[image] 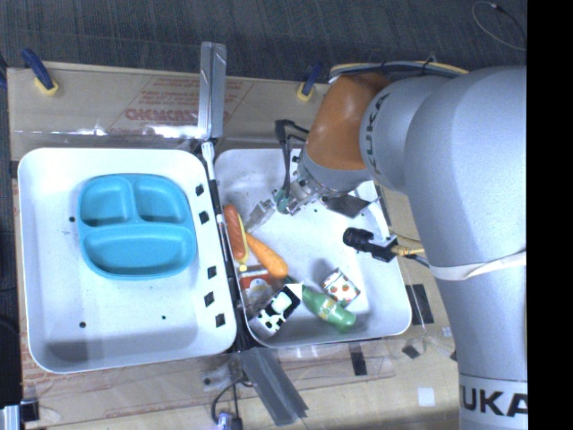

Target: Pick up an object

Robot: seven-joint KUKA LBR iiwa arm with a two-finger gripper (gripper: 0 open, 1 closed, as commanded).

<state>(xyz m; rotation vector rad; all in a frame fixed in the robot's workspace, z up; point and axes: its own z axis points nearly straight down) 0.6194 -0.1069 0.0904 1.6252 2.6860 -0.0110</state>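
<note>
The end effector (279,202) is hanging low over the right bin (394,316), toward its 11 o'clock corner; I cannot tell its opening. A hot dog (236,232) and carrot (267,255) are lying just beside it at 7 o'clock, untouched.

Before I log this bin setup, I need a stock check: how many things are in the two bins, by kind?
Blue divided plate: 1
Carrot: 1
Hot dog: 1
Green bottle: 1
Black-and-white cow-patterned toy: 1
Small white box with red print: 1
Total: 6
</note>
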